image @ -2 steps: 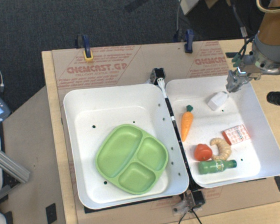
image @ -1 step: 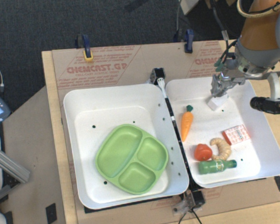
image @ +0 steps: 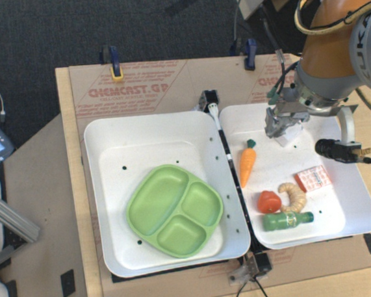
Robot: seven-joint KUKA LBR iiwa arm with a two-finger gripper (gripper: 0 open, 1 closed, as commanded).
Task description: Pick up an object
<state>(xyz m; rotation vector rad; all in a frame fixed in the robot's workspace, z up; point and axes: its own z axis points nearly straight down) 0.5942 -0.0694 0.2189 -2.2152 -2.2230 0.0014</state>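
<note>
My gripper (image: 281, 129) hangs over the back of the right bin (image: 355, 216), with nothing visible between its fingers. An orange carrot (image: 247, 162) lies just left and in front of it, near the divider. Further forward sit a red tomato (image: 268, 201), a tan curved piece (image: 295, 195), a green bottle (image: 288, 219) lying on its side, and a small red and white box (image: 314, 178).
The left bin (image: 107, 145) holds a green divided plate (image: 174, 209). A black part (image: 336, 150) of the arm reaches over the right bin's right side. Two clamps (image: 115, 61) grip the board's far edge.
</note>
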